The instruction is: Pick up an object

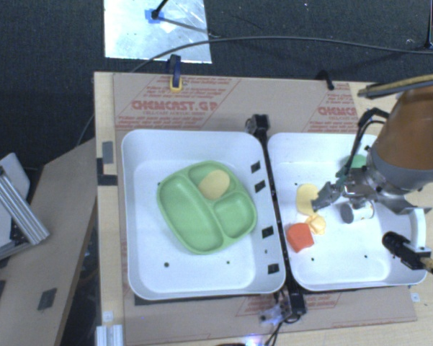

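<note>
right bin (324, 269): toys crowd left | front floor bare

The arm's bulky rounded orange band (418, 132) sits above a grey collar at the wrist; below it, the grey metal end effector (330, 199) is built of angular linkages with darker joints; a thin black cable loops along its upper side; a small green patch shows near the wrist.

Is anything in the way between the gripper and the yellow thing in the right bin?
Nothing visible. The gripper sits right at the edge of the yellow thing in the right bin, with no object between them. The red block and a small orange piece lie just below, off the path.
</note>
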Action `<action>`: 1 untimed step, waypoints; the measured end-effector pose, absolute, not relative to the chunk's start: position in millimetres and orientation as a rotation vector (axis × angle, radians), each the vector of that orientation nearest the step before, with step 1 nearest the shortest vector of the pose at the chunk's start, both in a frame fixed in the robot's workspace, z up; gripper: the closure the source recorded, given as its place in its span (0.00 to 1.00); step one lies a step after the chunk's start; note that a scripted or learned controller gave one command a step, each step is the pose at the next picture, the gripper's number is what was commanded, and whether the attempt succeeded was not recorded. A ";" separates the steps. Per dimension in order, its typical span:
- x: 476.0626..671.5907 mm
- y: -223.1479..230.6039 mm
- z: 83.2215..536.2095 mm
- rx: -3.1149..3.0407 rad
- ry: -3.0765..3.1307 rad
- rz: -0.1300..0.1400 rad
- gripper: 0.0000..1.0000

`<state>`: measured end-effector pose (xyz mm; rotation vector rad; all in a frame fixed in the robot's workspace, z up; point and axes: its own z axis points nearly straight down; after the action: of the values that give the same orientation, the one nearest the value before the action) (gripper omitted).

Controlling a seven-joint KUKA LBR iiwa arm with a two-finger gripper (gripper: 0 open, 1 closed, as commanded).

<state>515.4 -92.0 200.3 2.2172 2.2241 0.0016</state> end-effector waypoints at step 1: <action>522.8 -98.8 145.8 2.221 2.224 -0.002 0.00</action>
<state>522.8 -98.8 145.8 2.2214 2.2243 -0.0020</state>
